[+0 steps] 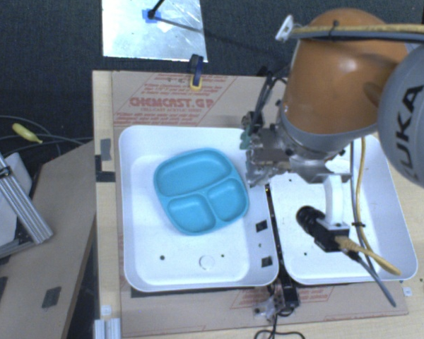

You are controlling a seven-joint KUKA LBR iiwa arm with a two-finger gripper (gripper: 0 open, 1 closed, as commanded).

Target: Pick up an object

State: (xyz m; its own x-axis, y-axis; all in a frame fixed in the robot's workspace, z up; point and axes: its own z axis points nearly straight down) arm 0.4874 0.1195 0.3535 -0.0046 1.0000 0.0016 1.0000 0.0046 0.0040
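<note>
From the camera view, the blue divided plate (200, 191) lies flat in the left bin (143, 260), untouched. The claw (257, 162) hangs over the seam between the bins, just right of the plate's edge; nothing sits in it, though its spread I cannot tell. By my judgement, the pick is not begun.

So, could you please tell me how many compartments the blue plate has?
3. The blue plate in the left bin has one long compartment along its far side and two smaller ones side by side along its near side. None looks hidden.
</note>
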